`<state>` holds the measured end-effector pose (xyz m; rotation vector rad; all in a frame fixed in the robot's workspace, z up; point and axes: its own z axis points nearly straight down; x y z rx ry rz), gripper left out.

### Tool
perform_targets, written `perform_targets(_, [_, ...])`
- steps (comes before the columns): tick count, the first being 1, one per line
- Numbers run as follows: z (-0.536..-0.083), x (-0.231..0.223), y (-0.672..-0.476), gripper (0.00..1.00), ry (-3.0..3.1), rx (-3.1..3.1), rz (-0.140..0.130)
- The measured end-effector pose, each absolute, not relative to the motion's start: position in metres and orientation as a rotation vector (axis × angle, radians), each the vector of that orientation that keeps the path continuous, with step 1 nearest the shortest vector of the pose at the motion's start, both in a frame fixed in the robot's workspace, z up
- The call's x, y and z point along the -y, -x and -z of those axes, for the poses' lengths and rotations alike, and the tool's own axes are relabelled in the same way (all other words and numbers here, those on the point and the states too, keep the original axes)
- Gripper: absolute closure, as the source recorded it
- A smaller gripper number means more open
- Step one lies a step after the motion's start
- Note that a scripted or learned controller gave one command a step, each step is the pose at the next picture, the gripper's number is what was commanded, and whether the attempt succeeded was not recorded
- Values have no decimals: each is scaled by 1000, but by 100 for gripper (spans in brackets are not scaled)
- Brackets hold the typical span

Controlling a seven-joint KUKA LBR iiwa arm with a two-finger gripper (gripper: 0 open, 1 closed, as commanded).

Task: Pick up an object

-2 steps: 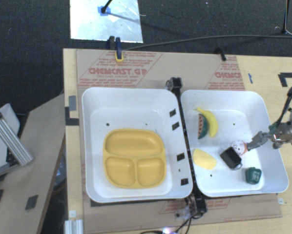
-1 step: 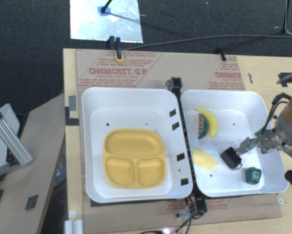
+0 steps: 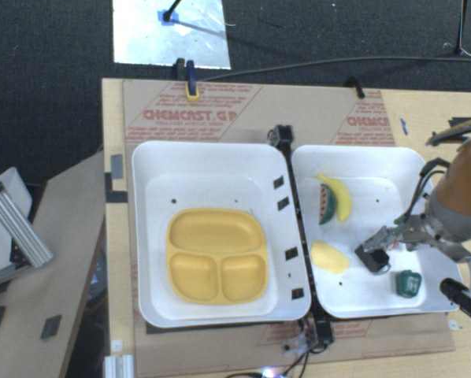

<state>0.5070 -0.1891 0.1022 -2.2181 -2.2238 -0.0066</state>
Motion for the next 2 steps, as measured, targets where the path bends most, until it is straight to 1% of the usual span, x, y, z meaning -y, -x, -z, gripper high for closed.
perform_targets(1, [-116, 189, -510, 100, 2225, 2230, 15])
perform_targets(2, [-160, 191, -515, 100, 2221, 2230, 4])
